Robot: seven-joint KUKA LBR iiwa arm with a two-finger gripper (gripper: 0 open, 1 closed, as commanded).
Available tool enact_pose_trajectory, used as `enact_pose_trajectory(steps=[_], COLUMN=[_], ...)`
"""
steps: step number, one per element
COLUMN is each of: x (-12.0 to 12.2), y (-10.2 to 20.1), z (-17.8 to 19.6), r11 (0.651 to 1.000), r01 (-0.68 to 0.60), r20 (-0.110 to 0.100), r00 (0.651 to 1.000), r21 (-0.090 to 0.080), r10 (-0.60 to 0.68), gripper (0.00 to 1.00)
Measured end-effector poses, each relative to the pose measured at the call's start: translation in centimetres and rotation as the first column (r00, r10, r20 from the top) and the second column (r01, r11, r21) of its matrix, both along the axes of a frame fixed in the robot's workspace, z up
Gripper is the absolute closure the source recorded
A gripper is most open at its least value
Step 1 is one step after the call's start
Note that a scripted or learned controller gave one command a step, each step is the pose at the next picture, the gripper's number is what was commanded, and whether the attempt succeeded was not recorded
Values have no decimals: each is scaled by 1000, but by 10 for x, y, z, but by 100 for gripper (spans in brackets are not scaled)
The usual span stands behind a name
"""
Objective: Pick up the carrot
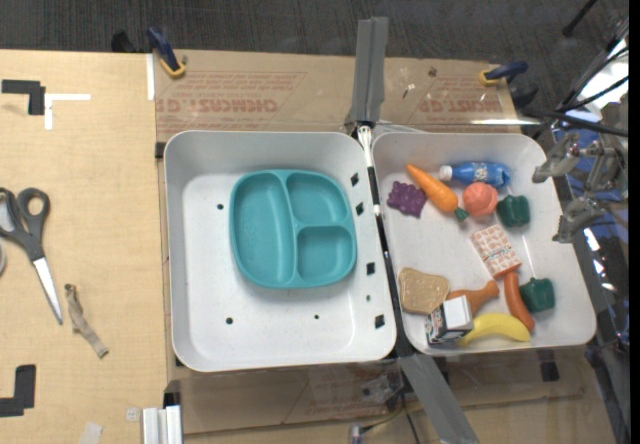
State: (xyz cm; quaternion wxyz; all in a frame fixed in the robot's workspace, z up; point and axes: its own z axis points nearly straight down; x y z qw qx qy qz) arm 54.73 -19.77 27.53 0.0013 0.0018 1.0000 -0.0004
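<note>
Camera view. The gripper appears as a cluster of grey metal parts at the right rim of the right bin, above the bin's edge and not touching any item. Whether it is open or closed cannot be told from this angle. Nothing is seen held in it.

The carrot lies flat in the upper part of the right bin. Its orange tapered tip points up and left, and its green end points down and right. A purple grape cluster lies just beside it on the left. A blue and white bottle lies just above it on the right. A round pinkish-orange fruit sits at its green end, with a dark green pepper beyond.

Lower in the same bin lie a red-and-white checked packet, a bread slice, a small white box, a banana and a long orange piece, next to a second green item.

The left bin holds a teal divided plate. Scissors lie on the wooden bench at the far left, well apart from both bins.
</note>
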Motion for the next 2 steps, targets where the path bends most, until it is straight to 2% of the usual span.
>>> enact_pose_trajectory(steps=[1, 2], x=[59, 74], y=[44, 105], z=[-82, -172], r11=[996, 977], r01=[-94, -214], r20=[0, 1], r00=[996, 977], r21=[0, 1], r10=[94, 214], gripper=[0, 0])
